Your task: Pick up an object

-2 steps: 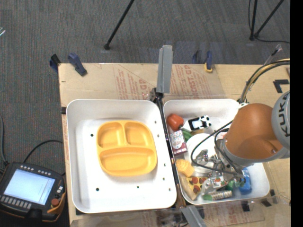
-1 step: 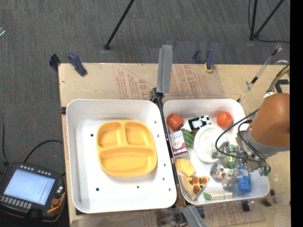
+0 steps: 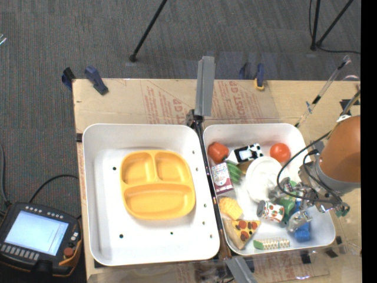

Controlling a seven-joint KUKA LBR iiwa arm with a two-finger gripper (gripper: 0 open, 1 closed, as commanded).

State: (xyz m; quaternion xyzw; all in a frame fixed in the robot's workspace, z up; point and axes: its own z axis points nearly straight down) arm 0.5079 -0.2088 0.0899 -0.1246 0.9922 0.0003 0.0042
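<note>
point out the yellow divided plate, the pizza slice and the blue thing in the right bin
yellow divided plate [image 3: 158, 184], camera view, on the ridge between its compartments
pizza slice [image 3: 242, 228], camera view, on its topped face
blue thing [image 3: 302, 233], camera view, on its upper side

Red printed lettering runs across the cardboard sheet [image 3: 235, 99] along the bench's far edge, behind both bins; it sits upside down and mirrored from this camera, and its characters are too unclear to read with confidence. The small cartons in the right bin [image 3: 318, 158] carry printed labels, but they are too small to make out.
</note>
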